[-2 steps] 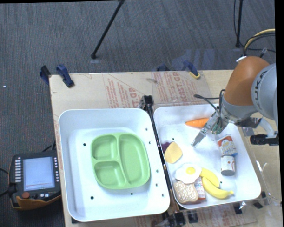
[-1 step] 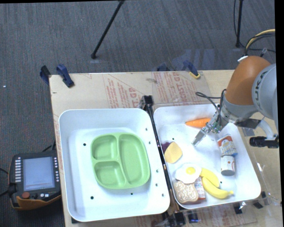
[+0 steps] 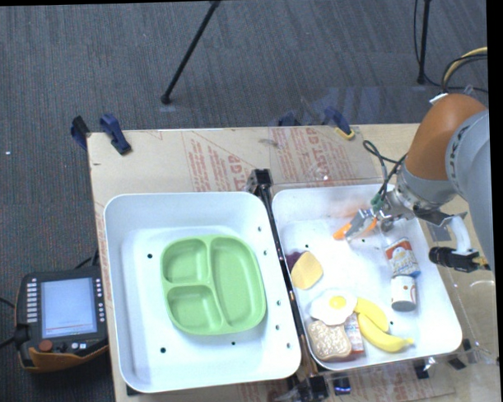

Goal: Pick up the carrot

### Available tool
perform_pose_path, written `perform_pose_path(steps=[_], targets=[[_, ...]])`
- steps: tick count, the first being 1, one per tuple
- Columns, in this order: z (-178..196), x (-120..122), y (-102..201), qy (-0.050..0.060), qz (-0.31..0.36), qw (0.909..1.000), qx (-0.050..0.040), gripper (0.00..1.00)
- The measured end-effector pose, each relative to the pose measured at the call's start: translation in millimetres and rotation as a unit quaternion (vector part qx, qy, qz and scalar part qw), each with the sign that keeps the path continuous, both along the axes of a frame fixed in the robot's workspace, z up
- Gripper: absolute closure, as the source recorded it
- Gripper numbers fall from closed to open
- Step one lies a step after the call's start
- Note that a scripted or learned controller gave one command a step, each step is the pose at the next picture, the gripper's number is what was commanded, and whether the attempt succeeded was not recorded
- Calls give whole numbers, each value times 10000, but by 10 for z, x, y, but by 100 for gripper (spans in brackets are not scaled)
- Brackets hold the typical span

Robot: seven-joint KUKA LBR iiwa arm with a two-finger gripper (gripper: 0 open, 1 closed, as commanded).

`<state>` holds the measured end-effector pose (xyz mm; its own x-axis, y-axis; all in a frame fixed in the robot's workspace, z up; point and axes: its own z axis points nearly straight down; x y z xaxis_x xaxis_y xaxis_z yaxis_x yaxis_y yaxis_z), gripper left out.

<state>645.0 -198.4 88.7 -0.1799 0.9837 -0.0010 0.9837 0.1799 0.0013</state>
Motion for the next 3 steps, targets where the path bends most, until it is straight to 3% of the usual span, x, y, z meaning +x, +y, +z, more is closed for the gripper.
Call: perform_pose_path(steps=[1,2,3], targets=[[-4,-3,91,6,-1292,9916,5,0],[98,8,111,7,-1250,9922,-2,100],[91,7,120,15,-1245,9922,1,0]])
